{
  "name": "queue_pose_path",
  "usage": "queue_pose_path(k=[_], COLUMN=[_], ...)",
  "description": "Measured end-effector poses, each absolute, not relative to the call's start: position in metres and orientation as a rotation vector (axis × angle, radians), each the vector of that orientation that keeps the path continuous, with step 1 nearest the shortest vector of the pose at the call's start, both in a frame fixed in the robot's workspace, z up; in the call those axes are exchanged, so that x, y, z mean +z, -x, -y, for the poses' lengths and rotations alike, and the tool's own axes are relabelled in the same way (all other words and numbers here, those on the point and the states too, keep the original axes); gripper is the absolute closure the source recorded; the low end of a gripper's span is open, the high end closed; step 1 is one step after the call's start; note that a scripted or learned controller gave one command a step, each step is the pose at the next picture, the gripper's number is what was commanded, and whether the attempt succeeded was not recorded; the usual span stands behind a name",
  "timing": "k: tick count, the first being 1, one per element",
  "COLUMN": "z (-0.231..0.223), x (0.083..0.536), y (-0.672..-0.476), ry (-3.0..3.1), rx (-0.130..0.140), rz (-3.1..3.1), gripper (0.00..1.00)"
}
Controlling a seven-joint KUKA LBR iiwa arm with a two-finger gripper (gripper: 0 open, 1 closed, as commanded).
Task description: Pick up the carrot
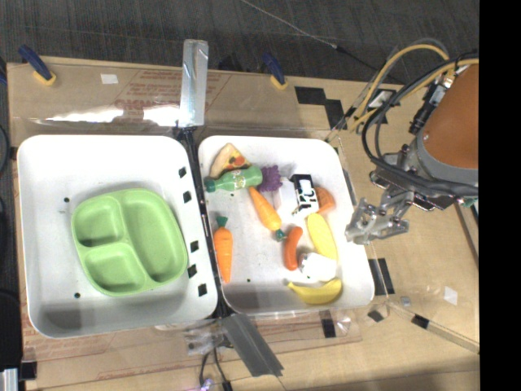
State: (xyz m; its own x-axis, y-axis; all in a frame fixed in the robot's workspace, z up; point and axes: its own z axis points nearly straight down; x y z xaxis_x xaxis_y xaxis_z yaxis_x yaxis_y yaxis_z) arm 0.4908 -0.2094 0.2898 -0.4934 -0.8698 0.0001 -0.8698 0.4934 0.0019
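Claw (pixel 376 222) first: it hangs outside the right bin (pixel 352 187), just past that bin's three o'clock wall, over the bare bench. Its metal fingers are a blur of grey, so whether they stand wide or narrow I cannot tell; nothing shows between them.

Going from the left, the left bin (pixel 41 161) holds a green divided plate (pixel 129 239) lying flat, a little toward seven o'clock of its middle.

In the right bin, the first thing met is a carrot (pixel 223 251) with a green top, lying alone against the nine o'clock wall, its tip pointing to six o'clock. At eleven o'clock sits a pizza slice (pixel 227 159), with a green bottle (pixel 236 180) on its side just below it and a purple piece (pixel 270 176) at the bottle's mouth. A second carrot (pixel 266 210) slants through the middle, and a third orange piece (pixel 292 248), carrot-like, lies just past it toward five o'clock. Farther right come a black-and-white block (pixel 304 192), a yellow corn-like piece (pixel 321 233) and a banana (pixel 317 292) at five o'clock.

As for progress, the pick looks unstarted: every carrot lies on the bin floor, well apart from the claw. What remains, by my judgement, is all of it: crossing the wall, descending on one carrot, closing and lifting. The lone one at nine o'clock has the most free room around it.
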Motion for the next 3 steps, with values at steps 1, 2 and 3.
queue_pose_path(k=[1,2,3], z=[0.210,0.208,0.186], x=[0.312,0.202,0.282], y=[-0.478,-0.475,-0.478], ry=[-2.102,-2.141,-1.918], rx=[0.004,-0.018,0.007], rz=[2.338,2.296,2.492], gripper=[1.00,1.00,1.00])
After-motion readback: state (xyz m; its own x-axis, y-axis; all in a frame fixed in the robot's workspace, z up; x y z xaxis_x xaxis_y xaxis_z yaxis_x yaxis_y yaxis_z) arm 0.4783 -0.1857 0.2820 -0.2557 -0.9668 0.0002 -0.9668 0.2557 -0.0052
